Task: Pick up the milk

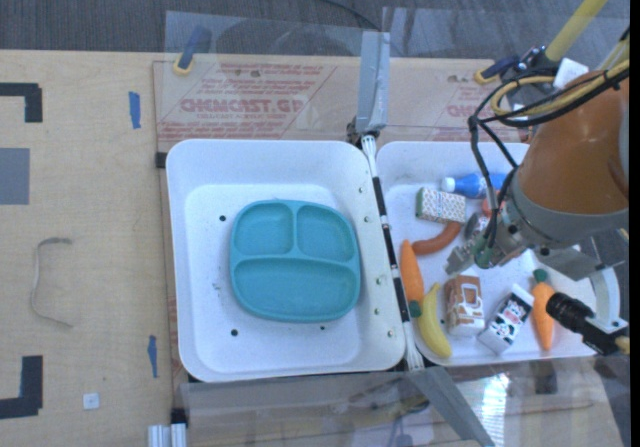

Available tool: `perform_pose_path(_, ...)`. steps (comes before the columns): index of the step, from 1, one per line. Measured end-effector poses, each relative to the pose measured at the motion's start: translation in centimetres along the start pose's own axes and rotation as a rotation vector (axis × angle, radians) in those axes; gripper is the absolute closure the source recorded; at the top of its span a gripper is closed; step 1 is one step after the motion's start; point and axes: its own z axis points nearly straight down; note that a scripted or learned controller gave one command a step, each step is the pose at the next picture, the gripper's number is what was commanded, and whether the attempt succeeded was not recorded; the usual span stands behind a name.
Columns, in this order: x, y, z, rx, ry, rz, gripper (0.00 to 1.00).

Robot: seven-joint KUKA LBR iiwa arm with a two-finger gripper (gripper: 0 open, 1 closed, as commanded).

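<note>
Bench: wooden bench top (90,185) is lying under the camera, with dark floor showing along the top and black tape marks sitting at the left edge.
Left bin: white bin (190,265) is sitting at the middle of the bench, holding a teal plate (295,261) with three sections.
Right bin: second white bin (400,170) is sitting just beside the first, touching it along a shared edge, and is holding a scatter of toy food.
Milk: small white carton with black patches (506,320) is lying tilted near the front edge of the right bin, between a brown carton (463,303) and a carrot (542,313).
Other items: yellow banana (433,323) is lying at the front left of that bin, next to an orange carrot (411,277) along the divider; a reddish sausage (437,239), a patterned packet (441,204) and a blue bottle (464,184) are lying farther back.
Arm: grey and orange arm (575,160) is reaching in from the right, covering much of the right bin.
Gripper: gripper (478,247) is hanging above the bin's middle, near the sausage and apart from the milk; I cannot tell how its jaws are standing, and nothing is showing between them.
</note>
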Motion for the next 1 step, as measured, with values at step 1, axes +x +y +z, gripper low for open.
perform_pose_path(1,-5.93,-1.36,3.55,0.002,0.001,-0.077,1.00)
